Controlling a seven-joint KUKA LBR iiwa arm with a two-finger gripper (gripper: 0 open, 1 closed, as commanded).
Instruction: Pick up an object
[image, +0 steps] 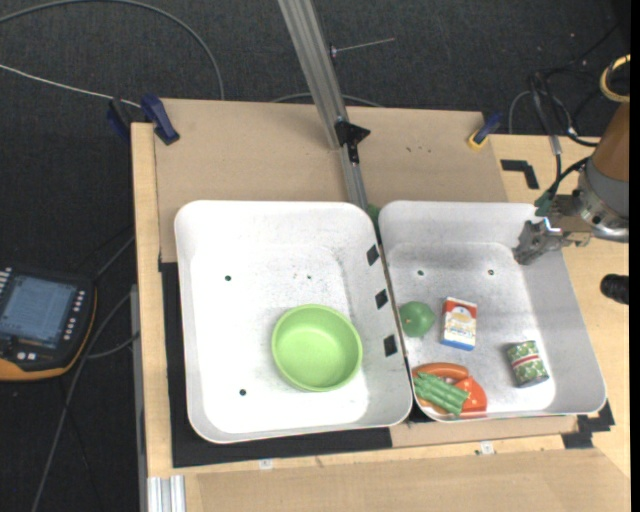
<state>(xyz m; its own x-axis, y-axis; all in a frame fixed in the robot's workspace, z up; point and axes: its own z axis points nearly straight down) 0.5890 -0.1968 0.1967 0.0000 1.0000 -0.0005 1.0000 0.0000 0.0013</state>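
Scanning left to right, we count one green bowl (316, 347) in the left bin (200, 240); in the right bin (570, 300), one green ball (417, 318), one carton (459, 323), one vegetable plate (449, 391), one can (526, 362). Our gripper (533, 243) hangs upper right; whether its fingers are apart, we cannot tell. We should descend squarely over the carton.

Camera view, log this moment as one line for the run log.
tool: over right bin's upper right rim | grasp: none seen | right bin: green ball, carton, can, vegetable plate | left bin: green bowl

The grey arm (610, 190) reaches in from the right, its gripper (530, 243) pointing left and low.
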